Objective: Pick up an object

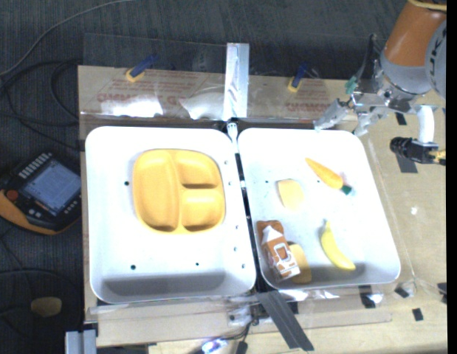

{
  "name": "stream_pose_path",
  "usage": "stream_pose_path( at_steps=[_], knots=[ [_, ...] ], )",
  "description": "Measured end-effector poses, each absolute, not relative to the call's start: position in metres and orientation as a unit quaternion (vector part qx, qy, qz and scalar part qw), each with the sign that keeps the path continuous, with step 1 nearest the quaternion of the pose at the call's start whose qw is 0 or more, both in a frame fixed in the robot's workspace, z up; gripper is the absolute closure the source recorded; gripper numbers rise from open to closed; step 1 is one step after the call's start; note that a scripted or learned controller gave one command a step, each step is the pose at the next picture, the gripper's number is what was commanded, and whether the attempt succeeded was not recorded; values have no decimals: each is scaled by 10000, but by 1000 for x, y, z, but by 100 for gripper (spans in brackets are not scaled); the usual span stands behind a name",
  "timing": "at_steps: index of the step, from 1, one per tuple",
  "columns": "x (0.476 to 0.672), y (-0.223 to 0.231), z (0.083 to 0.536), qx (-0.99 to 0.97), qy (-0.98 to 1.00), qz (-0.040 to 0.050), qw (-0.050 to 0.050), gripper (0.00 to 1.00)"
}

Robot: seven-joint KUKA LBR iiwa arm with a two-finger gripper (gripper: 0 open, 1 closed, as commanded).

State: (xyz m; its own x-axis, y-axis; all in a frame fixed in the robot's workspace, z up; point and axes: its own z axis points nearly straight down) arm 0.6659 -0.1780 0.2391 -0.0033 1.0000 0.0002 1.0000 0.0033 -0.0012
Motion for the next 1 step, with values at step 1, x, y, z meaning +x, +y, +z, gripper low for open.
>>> stream_pose_path(
  at_steps=[1],
  knots=[
    [652,-201,96,-7097,-7045,7,-2,0]
  ],
)
